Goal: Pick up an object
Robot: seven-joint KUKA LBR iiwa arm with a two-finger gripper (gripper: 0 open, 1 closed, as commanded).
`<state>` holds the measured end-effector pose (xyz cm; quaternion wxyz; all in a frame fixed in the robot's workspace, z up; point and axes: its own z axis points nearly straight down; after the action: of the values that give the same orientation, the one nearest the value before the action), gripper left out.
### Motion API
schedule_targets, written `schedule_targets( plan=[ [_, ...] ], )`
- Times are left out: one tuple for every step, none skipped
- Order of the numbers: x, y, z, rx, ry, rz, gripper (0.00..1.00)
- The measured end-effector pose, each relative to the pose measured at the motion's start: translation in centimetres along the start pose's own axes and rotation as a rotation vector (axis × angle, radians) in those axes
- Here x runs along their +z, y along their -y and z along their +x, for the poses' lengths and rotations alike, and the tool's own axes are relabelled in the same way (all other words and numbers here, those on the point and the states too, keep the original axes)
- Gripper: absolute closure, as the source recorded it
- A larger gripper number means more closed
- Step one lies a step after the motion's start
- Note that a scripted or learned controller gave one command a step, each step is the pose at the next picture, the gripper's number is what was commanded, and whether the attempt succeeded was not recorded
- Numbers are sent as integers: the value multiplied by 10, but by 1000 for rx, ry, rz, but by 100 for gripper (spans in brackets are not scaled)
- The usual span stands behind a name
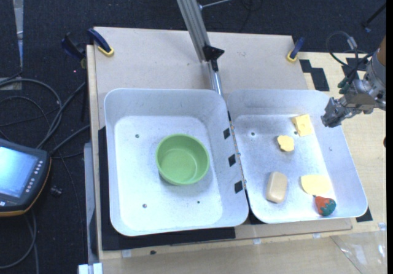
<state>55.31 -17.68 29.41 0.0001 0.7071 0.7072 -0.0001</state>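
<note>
On the tabletop (258,51) you've got two bins: left bin (123,205) holds a green bowl (182,159); right bin (344,162) holds a yellow block (302,125), yellow lump (285,143), tan soap bar (276,187), yellow sponge (315,184) and red-teal toy (325,206). Pincer (331,118) hangs over the right bin's far-right rim, touching nothing; can't tell how far open.

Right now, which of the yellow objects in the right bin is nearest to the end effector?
The small yellow block at the bin's far right corner, just left of the end effector. The yellow lump and the flat yellow piece lie farther away.
</note>
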Motion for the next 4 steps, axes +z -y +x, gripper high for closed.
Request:
schedule_targets(
  plan=[
    [0, 0, 0, 0, 0, 0, 0],
    [59, 2, 8, -1, -1, 4, 0],
    [107, 11, 4, 1, -1, 4, 0],
    [155, 17, 12, 0, -1, 4, 0]
  ],
)
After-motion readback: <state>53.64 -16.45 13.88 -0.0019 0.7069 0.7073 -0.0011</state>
